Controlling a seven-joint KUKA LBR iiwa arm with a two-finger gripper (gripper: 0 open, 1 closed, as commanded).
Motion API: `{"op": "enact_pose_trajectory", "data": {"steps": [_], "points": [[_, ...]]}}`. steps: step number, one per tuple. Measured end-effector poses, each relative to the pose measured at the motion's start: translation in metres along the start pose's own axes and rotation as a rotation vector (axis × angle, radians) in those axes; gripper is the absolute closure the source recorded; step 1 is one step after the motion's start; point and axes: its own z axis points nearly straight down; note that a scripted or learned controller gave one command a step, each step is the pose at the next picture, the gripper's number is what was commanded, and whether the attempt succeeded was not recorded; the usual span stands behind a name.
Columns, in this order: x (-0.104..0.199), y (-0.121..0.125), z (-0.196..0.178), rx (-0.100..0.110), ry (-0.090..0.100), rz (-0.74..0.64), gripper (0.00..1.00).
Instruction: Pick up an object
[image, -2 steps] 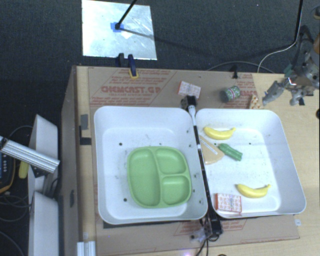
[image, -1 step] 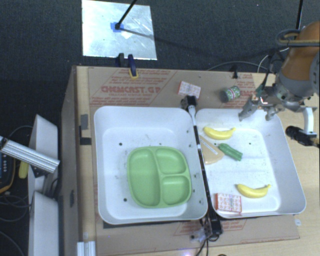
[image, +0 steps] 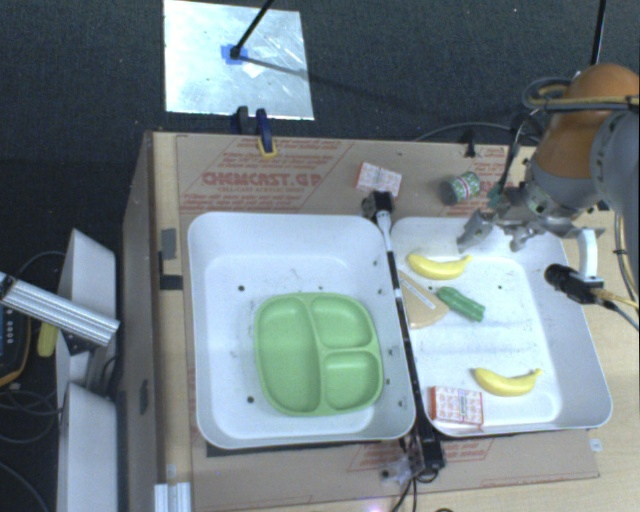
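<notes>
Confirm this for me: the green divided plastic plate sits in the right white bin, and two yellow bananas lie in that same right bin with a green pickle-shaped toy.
One detail is wrong. The camera view shows the green divided plastic plate in the left white bin, not the right one. The rest stands: the two yellow bananas and the green pickle-shaped toy lie in the right white bin.

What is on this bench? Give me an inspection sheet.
Surface: brown cardboard-covered bench bearing two shallow white bins, left bin and right bin.
Job's things: in the right bin, far yellow banana, near yellow banana, green pickle-shaped toy, tan flat wedge, red-and-white card.
Clutter: green divided plate in the left bin; small can on the bench.
Grippers: two-finger gripper above the right bin's far edge, holding nothing.
Cables: black cables along the far edge.
Surroundings: dark carpet; foil sheet.
</notes>
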Motion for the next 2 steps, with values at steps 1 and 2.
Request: {"op": "enact_pose_trajectory", "data": {"steps": [1, 2], "points": [[0.008, -0.008, 0.053, -0.007, -0.001, 0.001, 0.00], [0.008, -0.036, 0.071, -0.001, -0.001, 0.003, 0.00]]}}
